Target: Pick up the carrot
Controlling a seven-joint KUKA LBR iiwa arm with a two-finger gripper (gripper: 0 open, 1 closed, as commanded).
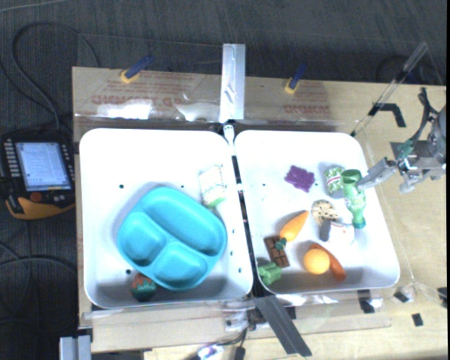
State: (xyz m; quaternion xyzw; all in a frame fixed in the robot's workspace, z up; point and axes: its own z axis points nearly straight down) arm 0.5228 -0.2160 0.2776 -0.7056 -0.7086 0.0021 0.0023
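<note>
Carrot (294,226) lies in the right bin (375,272), left of centre. Its long axis runs on a diagonal: the fat end sits low and left, the tip points up and right.

Tight quarters around it. The fat end is just beside, maybe touching, a brown chocolate-bar toy (276,250). Near the tip sits a speckled round piece (325,211). Below and to the right, an orange ball (316,260). A purple piece (300,177) lies apart, toward the far wall. A green toy (352,197) stands near the right wall.

Gripper (414,167) sits outside the bin, past its right rim, well apart from the carrot. You can't tell from here whether it is open or closed; nothing is seen in it.

Judgement: the step in hand is the approach. Bring the gripper over the carrot's middle and turn the wrist so the closing line crosses the diagonal, not along it. Aim for the mid-body, clear of the chocolate bar at the low end and the speckled piece at the tip. Come down straight; a slanted descent likely nudges the neighbours. The tapered, smooth body may squirt out if you pinch near the tip.

The left bin (97,223) holds a blue divided tray (172,235); leave it alone.
</note>
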